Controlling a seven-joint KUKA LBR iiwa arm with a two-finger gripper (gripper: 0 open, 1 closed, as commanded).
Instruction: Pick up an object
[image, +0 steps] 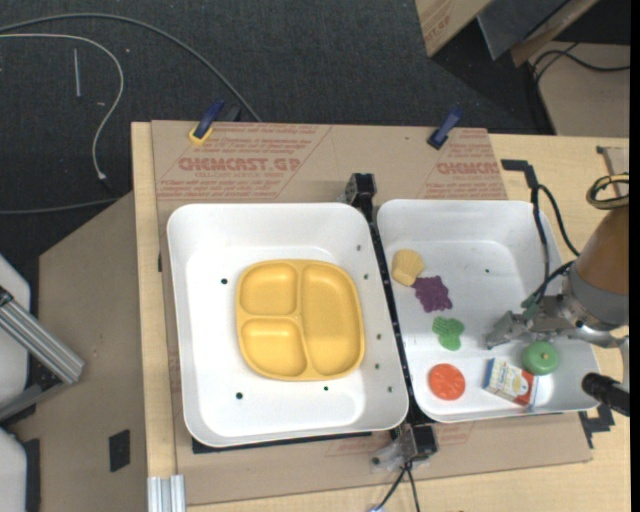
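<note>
Lying in right bin (470, 215), small round green object (541, 357), gripper (508, 333) beside it; grip state unclear

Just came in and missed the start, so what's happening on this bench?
A grey robot arm reaches in from the right, its gripper low in the right bin among small toy foods, beside a green apple. Nothing is visibly held. The left bin holds a yellow divided plate.

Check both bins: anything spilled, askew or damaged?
Nothing stands out. The yellow divided plate lies flat in the left bin; the toy foods sit loose and separate in the right bin, near the gripper.
</note>
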